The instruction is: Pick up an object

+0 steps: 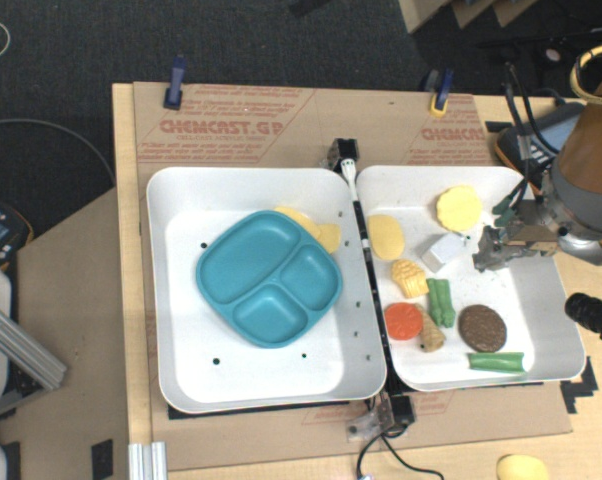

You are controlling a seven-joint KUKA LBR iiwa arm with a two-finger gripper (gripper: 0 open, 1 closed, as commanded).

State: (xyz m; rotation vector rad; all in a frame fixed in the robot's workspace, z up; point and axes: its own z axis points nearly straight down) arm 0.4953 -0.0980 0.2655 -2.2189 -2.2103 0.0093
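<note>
Two shallow white bins side by side on a cardboard-covered surface (231, 128). In the left bin (176, 298): a teal divided plate (268, 278), tilted diagonally, with a pale yellow item (321, 232) peeking out just beside its upper right edge.

In the right bin (546, 313), a scatter of toy food:
- round yellow piece (459, 208) near the top
- yellow oval piece (386, 237) at the left wall
- small grey-white block (444, 252), lying between the yellow round and the corn
- corn cob (410, 278), long axis running upper left to lower right
- green pod (440, 301), long axis near vertical, just beside the corn
- red tomato slice (403, 320), with a small tan piece (432, 339) beside it
- brown round patty (482, 328)
- green bean (497, 362) at the bottom wall, long axis almost horizontal

Gripper (487, 253) reaching in from the right, low over the right bin, just right of the grey-white block and apart from it — nothing seen between the jaws, which look released, tips pointing down and left. Patty and pod close below, yellow round close above; bare bin floor right under the tips.

Blue clamp (174, 83) and another clamp (441, 92) at the cardboard's far edge.
</note>
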